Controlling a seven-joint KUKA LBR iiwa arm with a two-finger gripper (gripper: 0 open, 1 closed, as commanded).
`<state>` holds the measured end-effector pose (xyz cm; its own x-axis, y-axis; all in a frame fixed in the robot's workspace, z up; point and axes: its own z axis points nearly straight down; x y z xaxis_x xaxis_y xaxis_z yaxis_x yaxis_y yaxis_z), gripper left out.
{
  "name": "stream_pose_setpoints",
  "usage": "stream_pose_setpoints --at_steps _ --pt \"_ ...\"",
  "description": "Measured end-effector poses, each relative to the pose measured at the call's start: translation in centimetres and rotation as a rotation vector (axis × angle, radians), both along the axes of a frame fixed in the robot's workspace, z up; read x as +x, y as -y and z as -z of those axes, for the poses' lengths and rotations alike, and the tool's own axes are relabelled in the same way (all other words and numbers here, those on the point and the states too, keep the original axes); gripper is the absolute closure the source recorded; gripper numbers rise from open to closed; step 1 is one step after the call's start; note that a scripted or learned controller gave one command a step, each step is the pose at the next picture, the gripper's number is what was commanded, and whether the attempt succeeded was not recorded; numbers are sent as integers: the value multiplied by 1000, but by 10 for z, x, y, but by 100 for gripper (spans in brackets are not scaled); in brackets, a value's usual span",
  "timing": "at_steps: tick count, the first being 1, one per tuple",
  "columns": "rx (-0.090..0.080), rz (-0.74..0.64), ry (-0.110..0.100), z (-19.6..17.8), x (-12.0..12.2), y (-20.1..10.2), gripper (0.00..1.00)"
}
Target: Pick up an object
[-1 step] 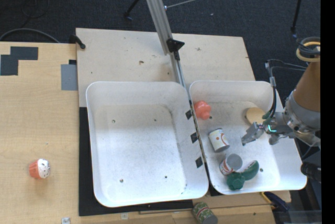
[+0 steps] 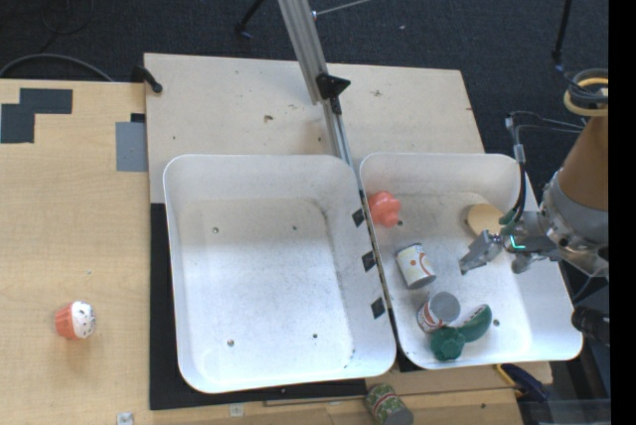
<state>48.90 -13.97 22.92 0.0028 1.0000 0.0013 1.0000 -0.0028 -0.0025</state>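
— Where is the arm (image 2: 586, 185) from where you stand?

— It comes in from the right, over the right bin (image 2: 437, 170). The gripper (image 2: 475, 259) hangs low above the bin floor, about the middle of that bin, pointing left. A small green light glows on its body.

— Is it holding anything?

— No. The two fingers (image 2: 469, 263) look parted only a little, and nothing sits between them, though they are small and dark against the white, so I would not swear to the width of the gap.

— What lies in that bin?

— A small white can (image 2: 415, 266) with a red mark lies on its side just left of the gripper, close but apart from it. Below that another can (image 2: 438, 310) lies with its grey end toward me, touching a dark green toy (image 2: 460, 333) near the front wall. An orange-pink soft object (image 2: 384, 208) rests against the left wall, by the divider. A tan rounded object (image 2: 482, 216) lies toward the back, just above the gripper.

— And the left bin (image 2: 199, 180)?

— White floor with some dark specks. Out on the wooden table (image 2: 70, 214) at the far left sits a small red and white toy (image 2: 76, 320), well apart from both bins. Another can-like thing (image 2: 386, 403) lies on the bench edge in front of the bins.
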Motion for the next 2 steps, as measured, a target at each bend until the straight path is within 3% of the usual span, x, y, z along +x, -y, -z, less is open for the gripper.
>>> stream_pose_setpoints --at_steps 2 --pt "1 -2 -3 115 -3 1 0"
